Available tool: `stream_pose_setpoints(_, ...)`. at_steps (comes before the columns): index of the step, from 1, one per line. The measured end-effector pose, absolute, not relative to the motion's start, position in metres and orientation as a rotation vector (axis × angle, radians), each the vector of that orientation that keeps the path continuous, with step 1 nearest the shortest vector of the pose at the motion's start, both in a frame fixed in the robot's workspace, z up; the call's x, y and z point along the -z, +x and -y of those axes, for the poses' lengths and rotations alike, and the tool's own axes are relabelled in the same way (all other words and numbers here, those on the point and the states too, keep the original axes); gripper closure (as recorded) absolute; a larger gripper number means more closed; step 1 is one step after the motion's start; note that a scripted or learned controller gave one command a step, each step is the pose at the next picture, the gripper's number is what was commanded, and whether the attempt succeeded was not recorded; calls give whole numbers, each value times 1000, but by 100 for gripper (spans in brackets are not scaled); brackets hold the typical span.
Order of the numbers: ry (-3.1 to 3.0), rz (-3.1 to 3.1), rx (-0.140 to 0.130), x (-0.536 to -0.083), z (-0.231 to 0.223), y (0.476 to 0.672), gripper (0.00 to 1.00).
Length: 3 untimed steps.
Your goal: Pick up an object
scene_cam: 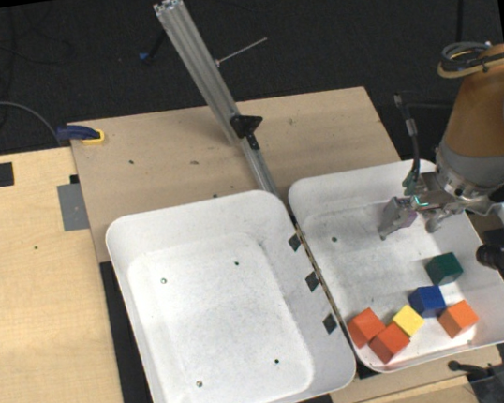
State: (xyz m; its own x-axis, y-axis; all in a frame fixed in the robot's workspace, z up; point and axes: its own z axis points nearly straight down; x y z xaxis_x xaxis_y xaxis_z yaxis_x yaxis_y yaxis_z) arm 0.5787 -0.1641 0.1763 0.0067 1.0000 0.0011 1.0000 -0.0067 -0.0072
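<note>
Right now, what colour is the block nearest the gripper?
Dark green, in the right bin, seen in the camera view.

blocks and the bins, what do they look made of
Blocks: probably painted wood or foam; flat, matte colours, crisp edges, no glare. Bins: likely moulded plastic; smooth white, rounded corners and rims, slightly scuffed. Neither is certain from this view.
</note>
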Motion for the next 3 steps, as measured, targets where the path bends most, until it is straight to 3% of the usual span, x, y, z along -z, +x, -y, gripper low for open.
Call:
stream_pose_setpoints(1, -2224, 2212, -6, -186, 165, 579, 100)
stream_pose_setpoints(2, -2224, 2211, -7, -186, 165, 579, 0)
stream_pose_setpoints(3, -2223, 2215, -6, -196, 166, 579, 100)
